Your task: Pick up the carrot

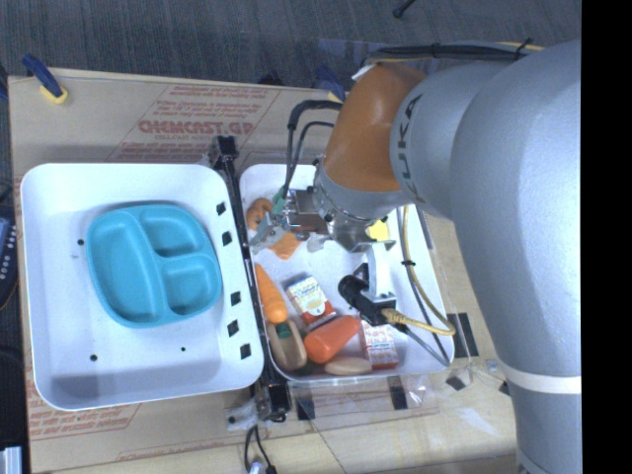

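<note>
Red print on the brown cardboard sheet point(128, 117) under the bins reads "CHEMCAST GP", with smaller red lines above and below it too blurred to read. The grey arm point(494, 146) carries dark letters, "UKA" visible, just beside its orange band. A small carton point(306, 297) in the right bin has a label too small to read.

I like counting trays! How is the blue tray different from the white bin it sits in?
The blue tray is bright blue; the white bin is white. The blue tray is smaller and lies inside the white bin. The blue tray is split into compartments; the white bin is one open space. Both are shallow with rounded corners.
</note>
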`<move>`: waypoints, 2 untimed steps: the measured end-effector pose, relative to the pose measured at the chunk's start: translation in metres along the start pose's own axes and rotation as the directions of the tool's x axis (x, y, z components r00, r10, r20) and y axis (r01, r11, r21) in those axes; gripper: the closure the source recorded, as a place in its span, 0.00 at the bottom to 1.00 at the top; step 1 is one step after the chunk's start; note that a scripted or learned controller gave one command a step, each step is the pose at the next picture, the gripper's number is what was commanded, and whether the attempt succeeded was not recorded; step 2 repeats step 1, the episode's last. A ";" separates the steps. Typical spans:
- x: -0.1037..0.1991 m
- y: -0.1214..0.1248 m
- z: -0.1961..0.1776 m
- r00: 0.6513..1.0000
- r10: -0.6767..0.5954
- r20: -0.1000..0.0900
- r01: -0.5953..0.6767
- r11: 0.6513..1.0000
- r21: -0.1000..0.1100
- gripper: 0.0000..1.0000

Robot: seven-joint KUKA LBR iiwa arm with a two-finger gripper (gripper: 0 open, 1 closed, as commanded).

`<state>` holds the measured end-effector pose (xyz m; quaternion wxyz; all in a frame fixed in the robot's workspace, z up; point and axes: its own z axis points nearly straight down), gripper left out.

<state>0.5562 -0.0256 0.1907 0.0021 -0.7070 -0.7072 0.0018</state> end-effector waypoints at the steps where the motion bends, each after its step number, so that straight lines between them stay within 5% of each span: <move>1: 0.013 -0.031 0.001 0.998 0.056 0.000 -0.056 0.998 0.001 0.00; 2: 0.013 -0.031 0.001 0.998 0.056 0.000 -0.056 0.998 0.001 0.00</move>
